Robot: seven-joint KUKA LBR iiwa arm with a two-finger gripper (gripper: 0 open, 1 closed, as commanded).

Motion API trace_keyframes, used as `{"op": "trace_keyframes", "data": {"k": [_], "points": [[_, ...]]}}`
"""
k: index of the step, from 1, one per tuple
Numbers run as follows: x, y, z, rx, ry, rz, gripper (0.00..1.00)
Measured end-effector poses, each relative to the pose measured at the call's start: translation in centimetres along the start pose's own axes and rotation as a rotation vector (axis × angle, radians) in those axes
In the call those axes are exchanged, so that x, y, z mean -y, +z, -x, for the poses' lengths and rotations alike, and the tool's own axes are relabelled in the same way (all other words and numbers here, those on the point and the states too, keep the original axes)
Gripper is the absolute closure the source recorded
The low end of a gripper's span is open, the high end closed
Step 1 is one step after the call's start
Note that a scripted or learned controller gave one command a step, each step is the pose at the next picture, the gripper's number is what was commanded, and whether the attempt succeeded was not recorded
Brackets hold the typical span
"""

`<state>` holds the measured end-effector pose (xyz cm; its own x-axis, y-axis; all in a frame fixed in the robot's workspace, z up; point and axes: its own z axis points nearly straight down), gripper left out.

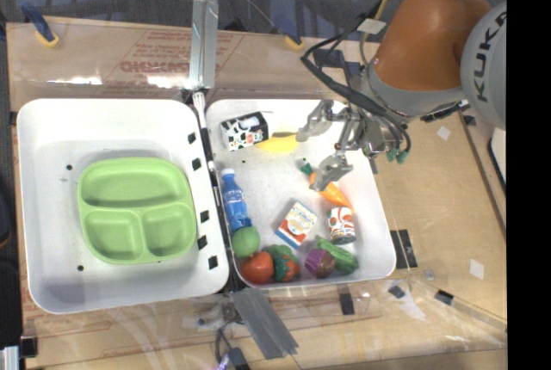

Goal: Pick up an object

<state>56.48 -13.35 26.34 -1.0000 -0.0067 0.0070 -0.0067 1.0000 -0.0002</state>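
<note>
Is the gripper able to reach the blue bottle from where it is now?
Probably yes. The blue bottle lies uncovered by the left wall of the right bin, and the gripper hangs over the same bin, nothing standing between them.

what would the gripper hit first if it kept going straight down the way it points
Most likely the orange carrot, which lies right under the gripper in the right bin. Depth is hard to judge from this slanted view.

The arm [482,58] bears the letters "KU" in black; red print on the bench's plastic sheet [155,54] is too faint to read
</note>
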Motion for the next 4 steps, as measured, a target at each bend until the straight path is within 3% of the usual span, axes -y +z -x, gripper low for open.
{"op": "trace_keyframes", "data": {"k": [1,2,3,4], "points": [[4.9,12.8,-0.4,-0.004,-0.001,0.004,0.00],[7.4,16.6,2.2,0.010,-0.294,0.001,0.00],[7.5,16.6,-1.9,0.018,-0.524,-0.007,0.00],[7.3,15.6,-1.9,0.013,-0.531,-0.005,1.00]]}}
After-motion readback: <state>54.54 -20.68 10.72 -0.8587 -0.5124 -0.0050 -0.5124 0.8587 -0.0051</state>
